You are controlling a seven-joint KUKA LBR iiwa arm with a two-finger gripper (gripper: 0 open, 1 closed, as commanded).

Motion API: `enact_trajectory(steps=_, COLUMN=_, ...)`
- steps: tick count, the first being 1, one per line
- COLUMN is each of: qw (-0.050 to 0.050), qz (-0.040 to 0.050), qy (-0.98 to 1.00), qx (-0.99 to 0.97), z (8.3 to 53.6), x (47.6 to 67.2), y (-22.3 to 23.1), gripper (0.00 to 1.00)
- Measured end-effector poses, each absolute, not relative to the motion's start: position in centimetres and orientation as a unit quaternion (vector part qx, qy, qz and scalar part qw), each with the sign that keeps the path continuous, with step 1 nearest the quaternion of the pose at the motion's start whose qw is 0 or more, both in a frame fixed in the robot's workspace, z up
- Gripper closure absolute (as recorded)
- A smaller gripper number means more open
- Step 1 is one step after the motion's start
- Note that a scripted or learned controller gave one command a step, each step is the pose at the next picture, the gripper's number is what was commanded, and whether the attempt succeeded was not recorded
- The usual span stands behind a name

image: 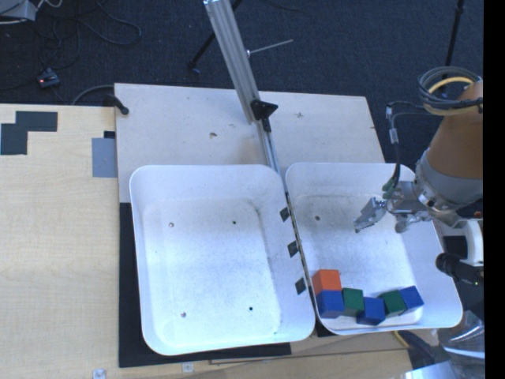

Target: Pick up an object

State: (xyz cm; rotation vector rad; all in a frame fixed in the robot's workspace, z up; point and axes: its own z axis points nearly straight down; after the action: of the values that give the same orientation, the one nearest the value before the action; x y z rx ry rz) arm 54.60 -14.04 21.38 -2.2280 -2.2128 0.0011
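Coloured blocks [364, 299] at right bin [339, 188] front, tool [385, 215] above

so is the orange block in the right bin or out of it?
In. The orange block sits on the right bin floor near its front-left corner, touching a blue block.

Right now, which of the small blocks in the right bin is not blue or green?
The orange block, at the left end of the cluster beside the bin divider. It sits just above a blue block; the others are blue or green.

Aluminium rail [237, 58], floor cables [87, 6], wooden benchtop [55, 235].
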Motion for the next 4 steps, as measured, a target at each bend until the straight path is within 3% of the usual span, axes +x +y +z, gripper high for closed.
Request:
enact_trajectory(steps=1, qw=0.003, qz=0.0019, qy=-0.707, qx=-0.707, z=17.1, x=55.9, y=-12.7, gripper=0.0)
enact_trajectory(steps=2, qw=0.001, qz=0.001, qy=-0.708, qx=-0.706, z=15.6, x=57.6, y=-13.1, gripper=0.0)
enact_trajectory(steps=3, qw=0.002, qz=0.0, qy=-0.708, qx=-0.706, z=19.2, x=54.2, y=-9.1, gripper=0.0)
enact_trajectory(steps=4, qw=0.002, qz=0.0009, qy=-0.707, qx=-0.707, z=19.0, x=54.3, y=-9.3, gripper=0.0)
